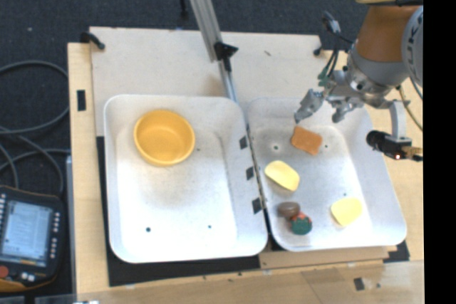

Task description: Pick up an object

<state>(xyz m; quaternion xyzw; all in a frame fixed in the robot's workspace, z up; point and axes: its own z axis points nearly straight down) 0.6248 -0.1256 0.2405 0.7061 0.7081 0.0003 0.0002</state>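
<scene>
Over the right bin [388, 204], near its far edge, the gripper [326, 107] hung with its two fingers spread apart and nothing between them; one finger [308, 106] pointed down-left toward the orange block [307, 140]. That block lay just below the gripper, apart from it, flat on the bin floor, its long axis running left-right with a slight tilt down to the right. Nearer the middle sat a pale yellow piece [282, 175], long axis slanting down to the right. A yellow wedge [347, 211] lay toward the near right corner. A brown lump [288, 209] touched a green and red item [301, 224] at the near edge. The left bin [121, 224] held a yellow bowl [164, 137], upright, opening up. No readable writing or labels on anything; the screen of the handheld panel [25, 235] at far left was too blurred to read.
</scene>
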